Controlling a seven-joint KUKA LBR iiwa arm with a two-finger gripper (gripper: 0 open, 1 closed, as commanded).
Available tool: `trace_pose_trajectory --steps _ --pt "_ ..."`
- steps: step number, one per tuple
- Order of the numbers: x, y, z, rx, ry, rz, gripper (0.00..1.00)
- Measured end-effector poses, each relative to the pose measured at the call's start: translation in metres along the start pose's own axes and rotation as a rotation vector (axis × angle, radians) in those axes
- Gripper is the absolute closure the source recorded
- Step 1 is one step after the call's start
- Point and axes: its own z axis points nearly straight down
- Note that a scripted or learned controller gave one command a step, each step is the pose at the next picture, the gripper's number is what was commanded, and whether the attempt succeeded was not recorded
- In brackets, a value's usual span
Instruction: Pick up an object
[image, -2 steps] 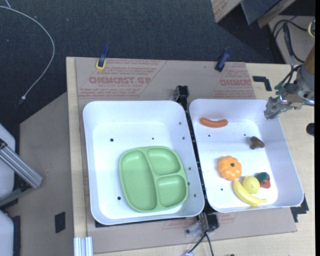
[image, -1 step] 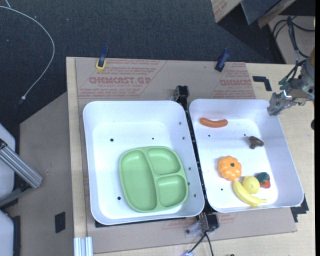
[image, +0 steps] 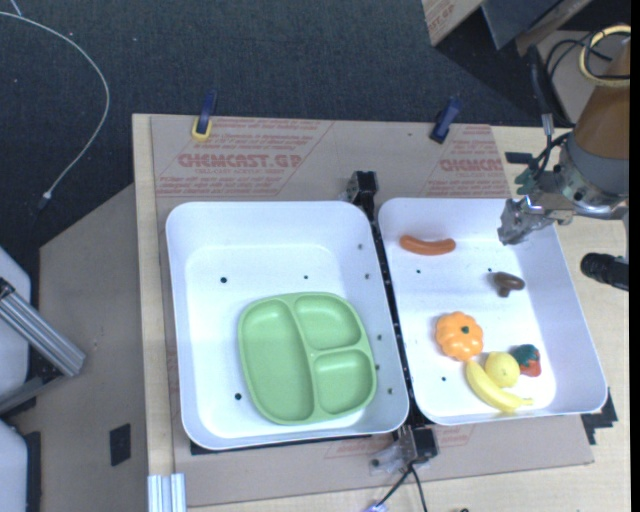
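The worktop (image: 160, 160), a brown board with red print, stretches left of and below the claw and bears two white bins side by side. The left bin (image: 200, 240) lies well to the claw's left and holds a green plate (image: 305, 355) with three compartments, resting flat toward the bin's near side. The right bin (image: 575, 330) sits under the claw, whose tip hangs over its far right corner. The arm (image: 600, 140) comes in from the right, orange above the wrist, and ends in the claw (image: 515, 228), which grips nothing; whether its fingers are spread or closed cannot be told from this angle. A yellow banana (image: 490, 388) lies well below the claw near the bin's front edge, with a lemon (image: 503, 369) touching it. An orange pumpkin (image: 459, 335) sits just left of the lemon, below and left of the claw. A sausage (image: 428, 244) lies to the claw's left, near it. A strawberry (image: 529, 360) rests just right of the lemon. A small brown object (image: 507, 284) lies just below the claw, apart from it.
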Motion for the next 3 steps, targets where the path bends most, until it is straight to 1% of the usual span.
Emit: trace_pose_trajectory --steps 1,2,3 --pt "0.055 -0.020 0.008 0.001 0.000 0.000 1.00" --pt "0.102 -0.037 -0.003 0.000 -0.001 0.001 1.00" --pt "0.164 -0.052 -0.009 0.000 0.001 -0.001 1.00"
